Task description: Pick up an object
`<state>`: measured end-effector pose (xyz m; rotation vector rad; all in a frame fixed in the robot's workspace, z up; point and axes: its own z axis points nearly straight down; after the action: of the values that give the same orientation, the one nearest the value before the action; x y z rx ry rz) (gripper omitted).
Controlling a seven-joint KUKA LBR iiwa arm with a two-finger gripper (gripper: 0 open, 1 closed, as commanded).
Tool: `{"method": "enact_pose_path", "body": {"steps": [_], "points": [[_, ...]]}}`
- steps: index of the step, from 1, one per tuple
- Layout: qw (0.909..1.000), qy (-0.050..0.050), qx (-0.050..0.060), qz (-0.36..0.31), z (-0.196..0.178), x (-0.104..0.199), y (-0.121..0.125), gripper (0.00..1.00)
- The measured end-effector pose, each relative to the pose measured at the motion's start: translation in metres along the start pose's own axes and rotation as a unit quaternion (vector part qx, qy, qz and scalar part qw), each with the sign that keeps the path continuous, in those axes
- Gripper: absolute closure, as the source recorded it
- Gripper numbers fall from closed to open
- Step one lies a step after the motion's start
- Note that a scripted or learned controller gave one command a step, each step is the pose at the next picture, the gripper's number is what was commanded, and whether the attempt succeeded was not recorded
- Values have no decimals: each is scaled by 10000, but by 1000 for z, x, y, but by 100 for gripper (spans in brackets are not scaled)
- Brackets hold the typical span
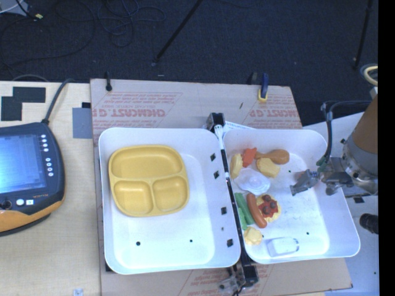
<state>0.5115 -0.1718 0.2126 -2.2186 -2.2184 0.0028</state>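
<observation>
**benchguy:** ok so the gripper (303, 182) is sitting over the right side of the right bin (336, 242), arm (364, 147) coming in from the right edge. Honestly can't tell what state it's in, it's just a grey blob from this angle. I don't see anything in it though.

**pickbot_fan:** so it's the approach step then? nothing grabbed yet?

**benchguy:** that's my read. All the toy food is bunched along the left half of that bin: a drumstick (276, 156) and an orange carrot-looking bit (249, 156) up top, a white crumpled thing (253, 181) in the middle, a hot dog (256, 209) by a green strip (242, 209), a clear white piece (282, 246) near the front.

**pickbot_fan:** and the left bin?

**benchguy:** just a yellow divided tray (148, 179) in the left bin (123, 251). Next move, I'd guess, is sliding left to the pile, picking one item that sits apart from its neighbours, then dropping down on it.
</observation>
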Motion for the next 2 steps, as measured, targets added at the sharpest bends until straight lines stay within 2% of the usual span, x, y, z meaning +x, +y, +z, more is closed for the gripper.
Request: {"method": "enact_pose_path", "body": {"steps": [1, 2], "points": [[10000, 18, 35, -12, 116, 68, -36, 0], [10000, -36, -30, 8, 123, 86, 29, 0]]}}
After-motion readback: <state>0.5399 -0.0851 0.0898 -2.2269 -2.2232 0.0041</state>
